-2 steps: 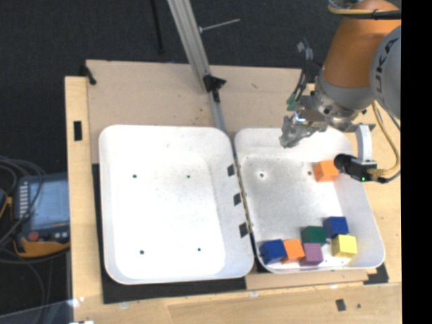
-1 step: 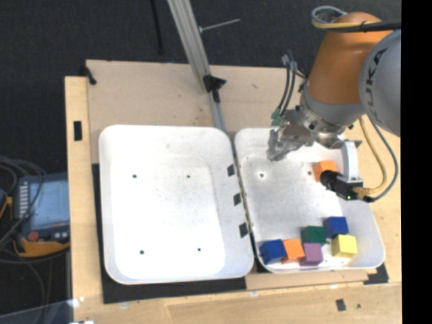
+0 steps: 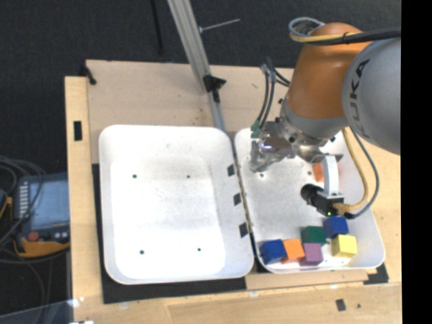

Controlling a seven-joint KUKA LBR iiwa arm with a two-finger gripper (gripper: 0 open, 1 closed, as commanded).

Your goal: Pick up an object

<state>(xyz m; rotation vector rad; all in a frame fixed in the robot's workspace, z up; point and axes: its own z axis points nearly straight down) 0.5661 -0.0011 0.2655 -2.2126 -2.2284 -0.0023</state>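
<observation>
My fingers (image 3: 259, 159) hung over the upper left part of the right bin (image 3: 283, 187), close to its left wall, pointing down at bare white floor. Whether they were spread or closed I could not tell; the wrist blocked too much of them, and nothing showed between them. The blocks lay well apart from me, bunched along the bin's near edge: a blue block (image 3: 273, 250), an orange block (image 3: 293, 249), a purple block (image 3: 312, 253) and a yellow block (image 3: 344, 246) in a row, with a green block (image 3: 313, 234) and a second blue block (image 3: 335, 225) just behind them. The left bin (image 3: 169, 201) sat beside on the tabletop (image 3: 135, 90).
</observation>
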